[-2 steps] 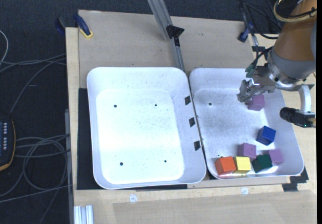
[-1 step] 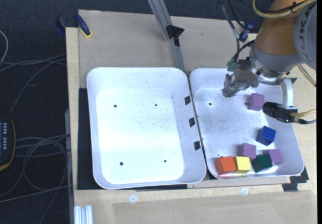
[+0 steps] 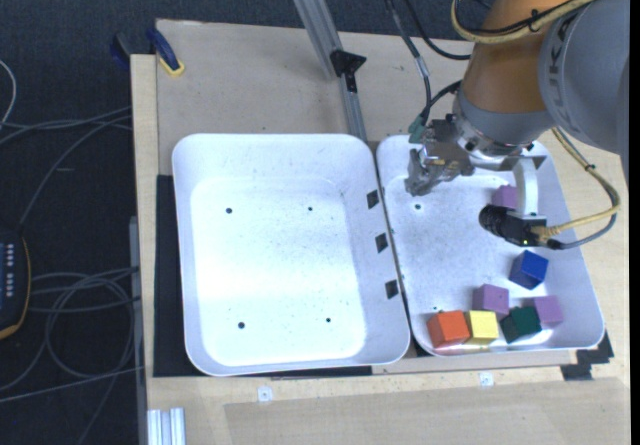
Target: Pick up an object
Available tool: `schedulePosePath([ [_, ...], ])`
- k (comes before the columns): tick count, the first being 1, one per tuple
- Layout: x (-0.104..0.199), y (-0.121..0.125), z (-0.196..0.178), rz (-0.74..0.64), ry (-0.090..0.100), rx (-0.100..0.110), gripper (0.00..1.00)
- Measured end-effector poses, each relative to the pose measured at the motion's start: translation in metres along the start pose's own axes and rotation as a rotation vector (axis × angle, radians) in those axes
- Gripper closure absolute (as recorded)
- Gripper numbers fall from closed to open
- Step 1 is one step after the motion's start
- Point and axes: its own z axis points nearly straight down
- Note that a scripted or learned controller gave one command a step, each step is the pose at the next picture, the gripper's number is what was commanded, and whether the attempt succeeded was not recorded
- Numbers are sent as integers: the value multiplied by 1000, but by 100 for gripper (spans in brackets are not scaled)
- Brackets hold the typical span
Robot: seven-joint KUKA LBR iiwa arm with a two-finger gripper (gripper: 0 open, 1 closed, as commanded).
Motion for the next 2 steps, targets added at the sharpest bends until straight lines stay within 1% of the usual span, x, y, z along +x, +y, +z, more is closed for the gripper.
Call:
schedulePosePath([
  [1,57,17,-1,0,0,-3,100],
  [2,106,22,-5,1,-1,-2,100],
])
